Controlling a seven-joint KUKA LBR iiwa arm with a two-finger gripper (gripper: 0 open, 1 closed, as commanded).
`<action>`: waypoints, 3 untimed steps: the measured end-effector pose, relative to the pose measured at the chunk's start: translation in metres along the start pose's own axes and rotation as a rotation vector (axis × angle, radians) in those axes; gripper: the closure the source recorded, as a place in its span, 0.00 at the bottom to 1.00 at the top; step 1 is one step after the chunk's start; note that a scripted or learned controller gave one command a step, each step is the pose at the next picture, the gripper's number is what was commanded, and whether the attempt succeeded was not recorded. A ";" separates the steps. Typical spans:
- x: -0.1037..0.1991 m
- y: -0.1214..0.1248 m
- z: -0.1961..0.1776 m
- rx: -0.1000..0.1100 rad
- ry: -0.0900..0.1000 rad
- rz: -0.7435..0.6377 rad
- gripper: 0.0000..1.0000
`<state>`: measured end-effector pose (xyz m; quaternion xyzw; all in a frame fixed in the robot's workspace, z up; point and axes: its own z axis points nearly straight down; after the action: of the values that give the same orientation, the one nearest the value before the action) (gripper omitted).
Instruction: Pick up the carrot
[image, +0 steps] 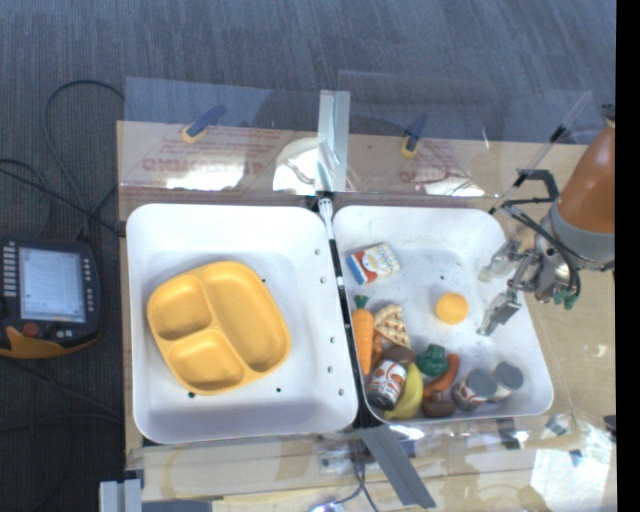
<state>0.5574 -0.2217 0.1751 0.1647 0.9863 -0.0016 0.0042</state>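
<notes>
Approach step: your claw (498, 291) hangs spread and empty over the right bin's (470, 222) right side, well apart from the carrot (362, 339) lying against its left wall, so you must cross left, then descend.

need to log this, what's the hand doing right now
Two-finger hand: open, holding nothing, at the right bin's right edge, apart from the orange carrot.

Readable text: none you can make out | small carton (373, 263): print blurred | can (388, 381): label illegible | pendant screen (47, 283): unreadable
</notes>
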 end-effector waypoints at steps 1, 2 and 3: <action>0.022 0.063 0.046 -0.001 0.011 0.268 0.00; -0.038 0.032 0.054 0.001 0.007 0.194 0.00; -0.081 0.072 0.048 0.001 0.006 0.555 0.00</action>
<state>0.6574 -0.1804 0.1278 0.4287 0.9034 -0.0004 0.0018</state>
